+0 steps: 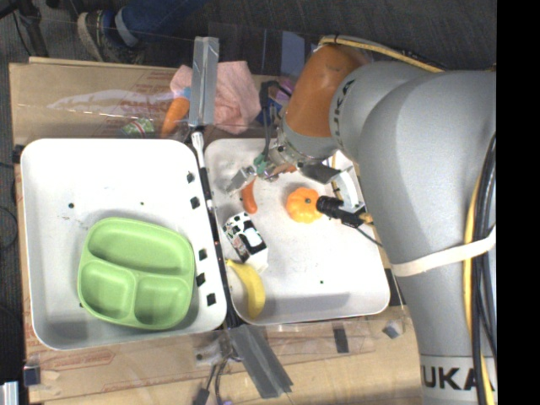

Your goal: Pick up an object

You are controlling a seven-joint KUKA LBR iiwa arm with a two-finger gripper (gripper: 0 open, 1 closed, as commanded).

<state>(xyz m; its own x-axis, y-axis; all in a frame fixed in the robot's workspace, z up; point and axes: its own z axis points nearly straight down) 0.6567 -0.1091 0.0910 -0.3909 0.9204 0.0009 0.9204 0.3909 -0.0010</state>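
1. Two shallow white bins side by side on the surface (pixel 84 83): left bin (pixel 51 192), right bin (pixel 337 298). Both smooth plastic with rounded corners.
2. Left bin holds one item: a light-green divided tray (pixel 135 270), three compartments, matte, rounded, sitting toward the bin's near side.
3. Right bin holds four loose items that I can count:
   - one small orange pumpkin-like fruit (pixel 301 204), round and ribbed, mid-bin
   - one thin red-orange curved piece (pixel 250 198), to the left of the pumpkin-like fruit and apart from it
   - one black-and-white blocky object (pixel 244 234), near the bin's left wall, shape hard to read
   - one yellow banana (pixel 248 287), curved, at the near-left corner, resting against the bin's edge
4. One arm: grey casing, orange band (pixel 314 87), entering from the right and covering the right bin's far-right part.
5. Claw (pixel 268 167) sits low over the far end of the right bin, above the red-orange piece; it's a small metallic clutter there, so can't tell whether it's open or closed, or whether it has anything.
6. Beyond the bins: one pink crumpled cloth (pixel 228 91), one orange item (pixel 175 115) partly hidden beside a grey upright bar (pixel 202 78).
7. Top edge: a shoe (pixel 97 32) and a denim leg, cut off.
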